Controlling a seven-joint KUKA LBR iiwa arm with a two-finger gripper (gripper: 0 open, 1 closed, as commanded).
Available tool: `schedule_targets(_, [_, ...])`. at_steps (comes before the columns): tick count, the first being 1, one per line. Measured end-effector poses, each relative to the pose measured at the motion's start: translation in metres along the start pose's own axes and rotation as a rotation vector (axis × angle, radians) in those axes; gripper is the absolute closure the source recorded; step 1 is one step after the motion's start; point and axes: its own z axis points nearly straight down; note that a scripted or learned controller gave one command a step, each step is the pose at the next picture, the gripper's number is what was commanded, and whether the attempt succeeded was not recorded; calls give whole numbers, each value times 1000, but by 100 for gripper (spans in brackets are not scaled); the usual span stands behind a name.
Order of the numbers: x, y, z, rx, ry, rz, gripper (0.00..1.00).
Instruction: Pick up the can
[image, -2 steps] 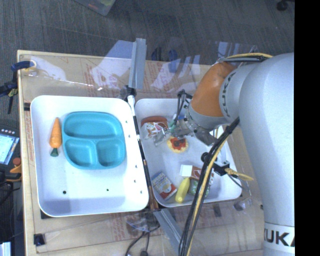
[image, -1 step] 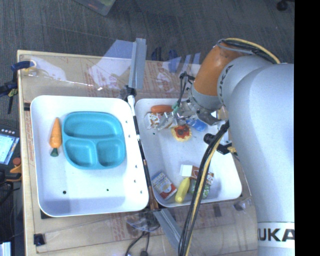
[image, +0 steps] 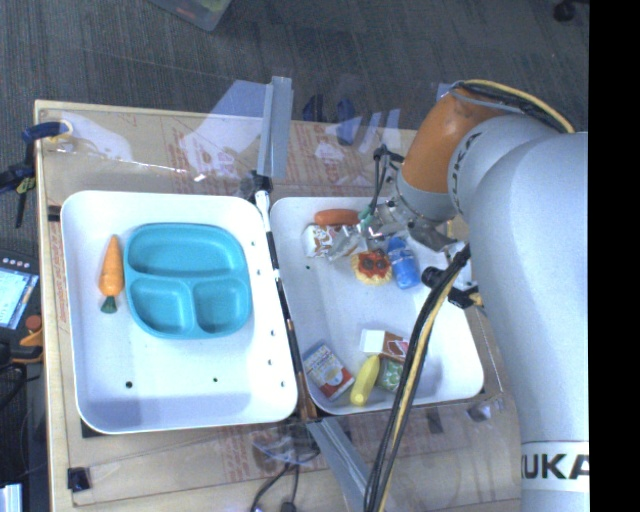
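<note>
A small blue cylinder that looks like the can (image: 404, 268) lies in the right bin (image: 455, 385), near its far right side. It rests against a red and yellow toy (image: 373, 266). My gripper (image: 366, 231) hangs low over the far part of this bin, just up and left of the blue can. A crinkled silver and white packet (image: 326, 240) lies to the gripper's left. The grey arm with its orange band (image: 440, 150) comes in from the right and hides the bin's right wall.
An orange sausage (image: 335, 216) lies at the right bin's far edge. Near its front are a small carton (image: 327, 370), a yellow corn cob (image: 365, 381), a white block (image: 372, 340) and a red and green item (image: 392, 362) under a black cable (image: 420, 330). The left bin (image: 170, 400) holds a blue divided plate (image: 190, 278) and a carrot (image: 111, 270).
</note>
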Motion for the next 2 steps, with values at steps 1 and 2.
schedule_targets(1, [2, 1, -9, 2, 0, -8, 100])
schedule_targets(2, [1, 0, -9, 3, -2, -8, 0])
